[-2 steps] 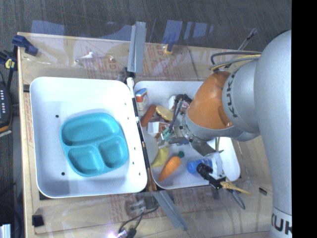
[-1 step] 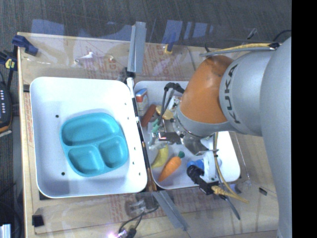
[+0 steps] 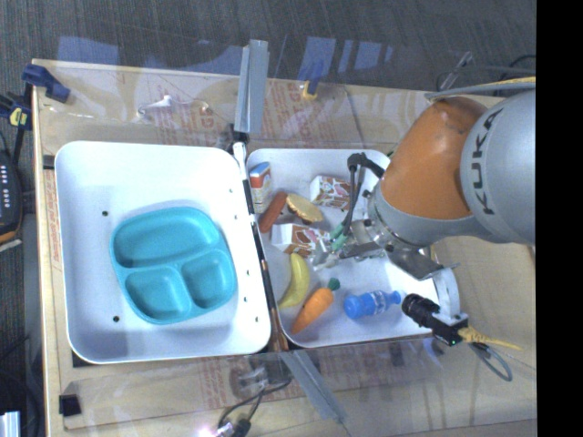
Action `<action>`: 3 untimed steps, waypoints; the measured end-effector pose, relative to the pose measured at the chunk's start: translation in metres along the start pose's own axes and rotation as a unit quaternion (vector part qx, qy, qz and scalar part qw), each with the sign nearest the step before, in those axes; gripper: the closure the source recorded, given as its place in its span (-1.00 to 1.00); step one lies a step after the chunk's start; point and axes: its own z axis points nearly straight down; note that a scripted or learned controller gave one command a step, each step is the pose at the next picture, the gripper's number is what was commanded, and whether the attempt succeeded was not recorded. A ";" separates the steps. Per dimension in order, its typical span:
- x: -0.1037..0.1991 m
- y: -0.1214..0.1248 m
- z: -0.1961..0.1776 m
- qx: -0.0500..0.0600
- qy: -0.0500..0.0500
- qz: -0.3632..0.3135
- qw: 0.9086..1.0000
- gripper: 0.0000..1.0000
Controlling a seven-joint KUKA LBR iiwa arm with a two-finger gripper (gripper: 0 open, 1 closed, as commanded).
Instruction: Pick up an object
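At the near edge of the right bin (image 3: 290,337), a carrot (image 3: 312,309) was seen lying at a slant, its thick end toward the near wall. Just beside it, to the right, a blue bottle (image 3: 372,304) was laid on its side. A banana (image 3: 297,280) was set just beyond the carrot, along the bin's left wall, and a small green piece (image 3: 334,284) lay near the carrot's tip; what it was could not be made out.

In the left bin (image 3: 73,167), a teal divided tray (image 3: 171,262) was placed flat, with one long compartment and two smaller ones on its near side.

Farther in, the gripper (image 3: 339,244) was lowered into the middle of the right bin, the grey arm (image 3: 501,176) with its orange band (image 3: 424,171) being reached in from the right. It was poised just beside a printed packet (image 3: 305,238), and contact could not be judged. Whether the gripper was wide or narrow could not be told, and nothing was seen held in it.

Beyond the gripper, a sausage (image 3: 272,212) was laid touching a bun (image 3: 304,208), with a second packet (image 3: 332,189) near the far wall and a small carton (image 3: 260,182) stood in the far left corner. Every object was thus left resting in the right bin.

At the far side, the wooden bench (image 3: 137,98) was crossed by a grey metal bar (image 3: 252,85) above the gap between the bins.
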 end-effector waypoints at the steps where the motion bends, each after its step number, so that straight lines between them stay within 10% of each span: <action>1: 0.000 0.000 0.000 0.000 0.000 0.000 1.000 -1.00; 3: -0.028 -0.004 0.142 -0.001 -0.001 -0.054 0.999 -1.00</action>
